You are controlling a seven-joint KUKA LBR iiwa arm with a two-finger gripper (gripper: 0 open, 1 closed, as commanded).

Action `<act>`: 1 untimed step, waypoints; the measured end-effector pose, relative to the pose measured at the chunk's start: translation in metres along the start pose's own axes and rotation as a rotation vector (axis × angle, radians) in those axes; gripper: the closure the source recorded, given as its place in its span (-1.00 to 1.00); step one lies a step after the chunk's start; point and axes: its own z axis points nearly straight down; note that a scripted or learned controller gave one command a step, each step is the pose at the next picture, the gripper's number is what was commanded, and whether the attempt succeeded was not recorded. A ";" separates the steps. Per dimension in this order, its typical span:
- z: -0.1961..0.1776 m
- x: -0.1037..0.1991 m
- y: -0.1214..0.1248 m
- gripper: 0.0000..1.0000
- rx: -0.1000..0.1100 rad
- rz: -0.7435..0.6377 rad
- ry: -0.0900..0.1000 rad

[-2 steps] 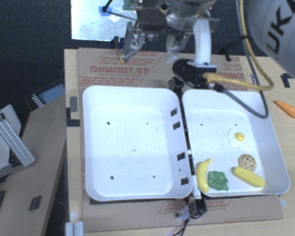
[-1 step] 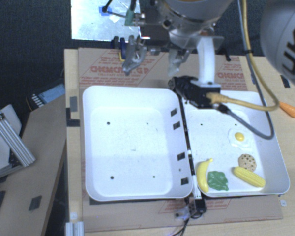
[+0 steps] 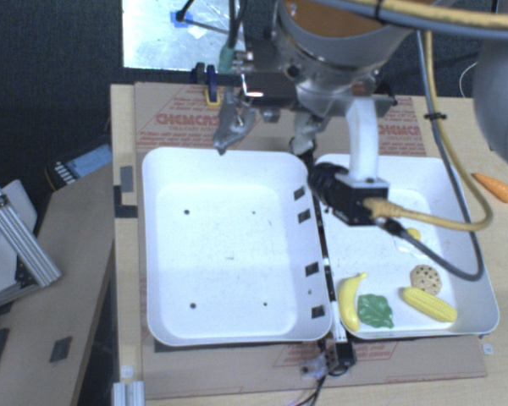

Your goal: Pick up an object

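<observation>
Above the far rim of the left bin (image 3: pixel 165 227), the gripper (image 3: pixel 265 135) is held raised, its two fingers spread apart with nothing between them. Candidate objects are grouped in the near corner of the right bin (image 3: pixel 483 303): a banana (image 3: pixel 350 301) just beside a green piece (image 3: pixel 376 311), a corn cob (image 3: pixel 429 304) and a cookie (image 3: pixel 425 278) close by. No grasp has been made; the step is judged to be the approach. A traverse over the right bin and a descent onto one object are required next.

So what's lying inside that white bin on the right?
The right bin holds a banana, a green piece, a cookie and corn. The arm covers its upper part.
</observation>
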 end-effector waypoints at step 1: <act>0.000 0.000 0.001 -1.00 -0.001 -0.001 0.000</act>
